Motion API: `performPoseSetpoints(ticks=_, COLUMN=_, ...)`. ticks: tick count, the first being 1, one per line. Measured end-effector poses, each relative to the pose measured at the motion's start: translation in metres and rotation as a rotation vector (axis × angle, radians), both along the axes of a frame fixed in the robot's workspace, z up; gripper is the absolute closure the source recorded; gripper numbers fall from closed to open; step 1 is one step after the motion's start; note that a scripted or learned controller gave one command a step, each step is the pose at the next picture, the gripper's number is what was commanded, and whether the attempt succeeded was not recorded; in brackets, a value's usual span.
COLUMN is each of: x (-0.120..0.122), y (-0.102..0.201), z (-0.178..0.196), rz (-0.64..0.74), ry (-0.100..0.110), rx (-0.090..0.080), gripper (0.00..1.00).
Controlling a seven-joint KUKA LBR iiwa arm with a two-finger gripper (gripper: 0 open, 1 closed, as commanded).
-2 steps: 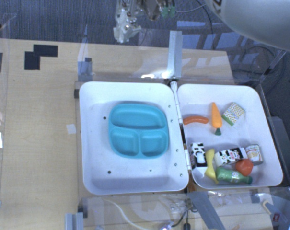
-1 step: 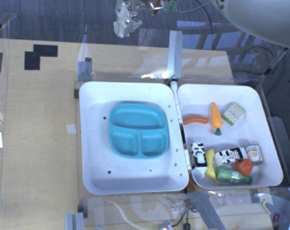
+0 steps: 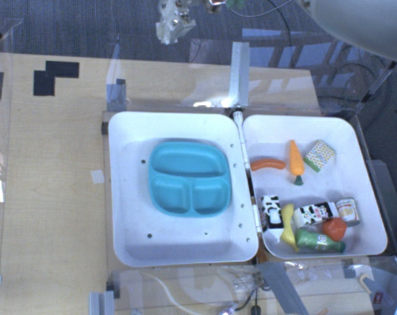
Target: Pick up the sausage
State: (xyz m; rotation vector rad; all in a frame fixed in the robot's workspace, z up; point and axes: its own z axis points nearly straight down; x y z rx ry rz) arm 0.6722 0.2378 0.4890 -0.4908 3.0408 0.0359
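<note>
on the wooden bench (image 3: pixel 54 176) the sausage (image 3: pixel 268 165) lies in the right bin (image 3: pixel 355 143), tool (image 3: pixel 174 18) high above, grip unclear

bench (image 3: pixel 54 176) | pale wood | bears two white bins (image 3: pixel 129 241)

We saw open floor around the sausage (image 3: pixel 268 165) on its near side; the carrot (image 3: pixel 295 161) crowded its right end.
</note>
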Motion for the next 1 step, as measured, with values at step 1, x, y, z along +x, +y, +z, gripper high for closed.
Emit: performPoseSetpoints(ticks=1, x=0.0007, y=0.0000, z=0.0143, rz=-0.002, ry=-0.011, rx=0.007, gripper=1.00)
